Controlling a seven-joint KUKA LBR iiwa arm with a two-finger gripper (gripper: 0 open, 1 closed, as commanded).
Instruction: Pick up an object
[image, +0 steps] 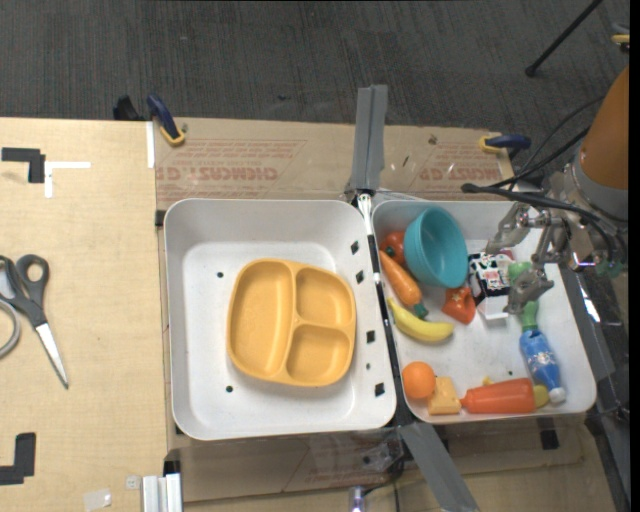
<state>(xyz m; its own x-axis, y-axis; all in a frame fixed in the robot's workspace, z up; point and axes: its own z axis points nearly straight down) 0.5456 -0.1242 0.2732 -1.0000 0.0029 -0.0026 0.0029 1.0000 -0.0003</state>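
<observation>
The arm comes in from the right w/ the gripper (528, 262) hanging over the right bin (583, 330). The fingers (524, 290) look parted fairly wide and I see nothing between them, so no grab yet imo. They're down low, prob lined up for a straight drop into the pile.

Stuff relative to the fingers:
- small white card w/ black and red print (490, 280): just to their left, nearly touching. Something green (519, 270) pokes out right at the fingers; can't tell what it is.
- blue bottle (539, 362): just below the fingers, lying flat, cap end toward the near corner. Closest clean target I'd guess.
- teal cup (436, 246): further left, tipped on its side, mouth facing the fingers.
- red pepper piece (460, 305): left and a bit below, beside the card.
- banana (418, 322) and carrot (401, 280): well to the left, against the bin's left wall.
- big orange carrot (500, 396), orange (419, 380), cheese wedge (445, 397): along the near wall, well below the fingers.

The left bin (190, 330) holds a yellow divided plate (293, 322), far left of the fingers, likely just another pick option. Scissors (36, 310) sit on the tabletop (80, 400), way outside the bins.

Things are crowded around the fingers, so a drop could easily clip the card or the bottle edge and slip.
</observation>
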